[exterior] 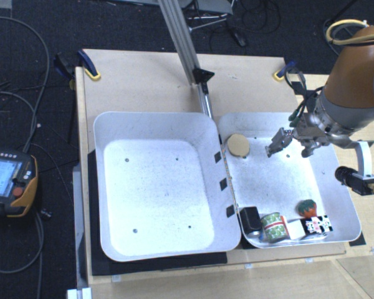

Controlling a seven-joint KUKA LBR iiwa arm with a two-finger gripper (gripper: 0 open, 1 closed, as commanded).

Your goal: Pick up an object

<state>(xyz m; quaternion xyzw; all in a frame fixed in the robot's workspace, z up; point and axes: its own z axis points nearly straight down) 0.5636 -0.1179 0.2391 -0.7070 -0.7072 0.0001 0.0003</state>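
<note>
In the right bin, a round tan disc lies near the far left corner. Along the near wall sit a black block, a green-and-white can, a white block, a red and green strawberry-like toy and a black-and-white patterned piece. My gripper hovers over the far part of this bin, right of the disc. Its fingers are spread open with nothing between them.
The left bin adjoins the right one, with black clips along the shared wall. A slanted metal post rises behind the bins. Clamps hold the bench's far corners.
</note>
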